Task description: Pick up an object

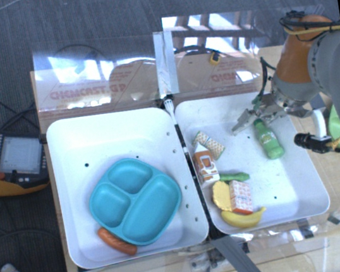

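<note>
In the right bin [308,203], toward its far right part, we find the gripper [257,114] reaching in from the arm [312,61] at the right, its two fingers spread open with one finger [241,121] stretching out to the left and nothing held between them. A green bottle [268,139] lies on the bin floor just on the near side of the gripper, its cap end pointing up toward the fingers and close under them; whether it touches them we cannot tell. Well to the left of the bottle, near the wall between the bins, we see a small patterned packet [210,144] and, nearer to us, an orange and white carton [205,167]. A slim green pepper-like piece [235,177] lies between that carton and a red and white box [241,196], which rests partly on a banana [237,215] at the near edge of the bin; a yellow rounded item [220,194] sits just left of the box. In the left bin [68,142] we see a blue divided plate [136,199] in the near half, and a reddish sausage-shaped item [116,241] lying at the plate's near left edge, touching or almost touching it. On the floor to the far left of the bins lies an orange and black handheld controller [11,165].
</note>
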Controlling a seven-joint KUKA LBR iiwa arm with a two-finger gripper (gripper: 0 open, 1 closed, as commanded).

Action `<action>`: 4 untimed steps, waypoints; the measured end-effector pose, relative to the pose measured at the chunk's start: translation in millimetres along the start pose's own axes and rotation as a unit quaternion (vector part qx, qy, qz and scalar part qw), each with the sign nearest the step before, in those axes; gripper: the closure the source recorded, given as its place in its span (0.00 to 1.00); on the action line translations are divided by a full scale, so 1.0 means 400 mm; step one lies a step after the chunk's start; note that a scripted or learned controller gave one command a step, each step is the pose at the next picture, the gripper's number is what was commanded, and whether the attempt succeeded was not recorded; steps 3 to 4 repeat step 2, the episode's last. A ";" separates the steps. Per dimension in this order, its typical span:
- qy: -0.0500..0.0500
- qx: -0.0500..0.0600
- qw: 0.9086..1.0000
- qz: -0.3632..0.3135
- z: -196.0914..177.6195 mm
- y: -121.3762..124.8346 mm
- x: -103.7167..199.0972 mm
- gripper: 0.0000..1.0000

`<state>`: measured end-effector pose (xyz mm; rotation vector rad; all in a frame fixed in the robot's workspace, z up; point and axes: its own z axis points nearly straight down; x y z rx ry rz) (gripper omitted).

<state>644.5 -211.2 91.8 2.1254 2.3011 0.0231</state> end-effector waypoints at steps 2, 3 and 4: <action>0.000 0.008 1.000 -0.008 -0.229 -0.076 0.070 1.00; 0.000 0.008 1.000 -0.008 -0.229 -0.076 0.070 1.00; 0.000 0.008 1.000 -0.008 -0.229 -0.076 0.070 1.00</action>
